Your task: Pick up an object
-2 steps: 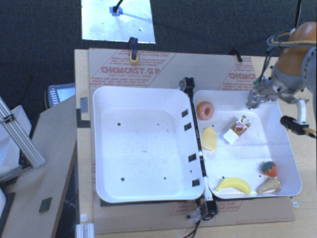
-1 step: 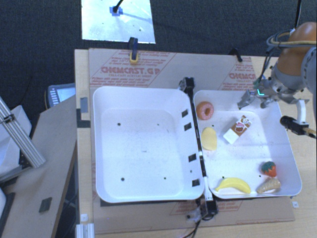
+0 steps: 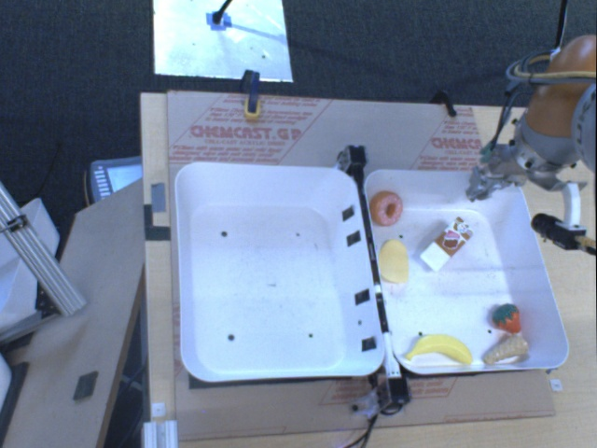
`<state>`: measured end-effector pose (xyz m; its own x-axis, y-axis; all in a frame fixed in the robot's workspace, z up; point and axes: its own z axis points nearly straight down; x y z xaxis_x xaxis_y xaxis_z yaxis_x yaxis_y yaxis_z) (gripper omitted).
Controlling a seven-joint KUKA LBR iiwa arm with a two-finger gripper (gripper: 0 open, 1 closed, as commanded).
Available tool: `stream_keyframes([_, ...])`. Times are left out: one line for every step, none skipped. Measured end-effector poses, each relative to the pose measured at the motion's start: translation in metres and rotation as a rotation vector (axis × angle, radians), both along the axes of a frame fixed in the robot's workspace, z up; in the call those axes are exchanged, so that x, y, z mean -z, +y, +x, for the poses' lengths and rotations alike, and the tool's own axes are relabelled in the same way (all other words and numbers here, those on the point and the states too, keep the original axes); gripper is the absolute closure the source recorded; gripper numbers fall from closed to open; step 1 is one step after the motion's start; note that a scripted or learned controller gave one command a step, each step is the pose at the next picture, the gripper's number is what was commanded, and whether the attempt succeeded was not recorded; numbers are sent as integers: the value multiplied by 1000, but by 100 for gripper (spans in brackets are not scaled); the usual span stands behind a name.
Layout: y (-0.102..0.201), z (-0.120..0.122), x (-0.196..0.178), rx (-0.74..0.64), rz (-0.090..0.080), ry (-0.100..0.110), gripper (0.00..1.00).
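Gripper (image 3: 485,183): seen at the upper right corner of the right bin (image 3: 546,278), hanging off the grey arm (image 3: 555,110) with the orange band; nothing is seen between its fingers.
Claw state: cannot be told, tips too small and blurred against the white rim.
Task things: all found in the right bin, none lifted.
Nearest candidate: small white box (image 3: 447,244) with a printed top, judged the closest thing, lying down and to the view's left of the gripper.
Box long axis: laid on a diagonal, upper right to lower left, so a wrist turn is judged needed to close across its short side.
Doughnut (image 3: 385,208): placed near the divider, further to the view's left of the gripper, roughly level with it.
Yellow oval piece (image 3: 395,260): set just below the doughnut, close to the divider.
Banana (image 3: 440,348): laid along the near wall, long axis nearly left-right, well apart from the gripper.
Strawberry (image 3: 506,317) and cone-shaped piece (image 3: 506,348): grouped in the near right corner, far down from the gripper.
Left bin (image 3: 270,269): no task thing is placed in it.
Progress: judged at the approach stage, descent not yet made.
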<state>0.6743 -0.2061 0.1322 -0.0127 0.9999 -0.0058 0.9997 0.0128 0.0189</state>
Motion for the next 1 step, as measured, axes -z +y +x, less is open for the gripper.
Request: stream_keyframes([0, 0, 0, 0, 0, 1, 0])
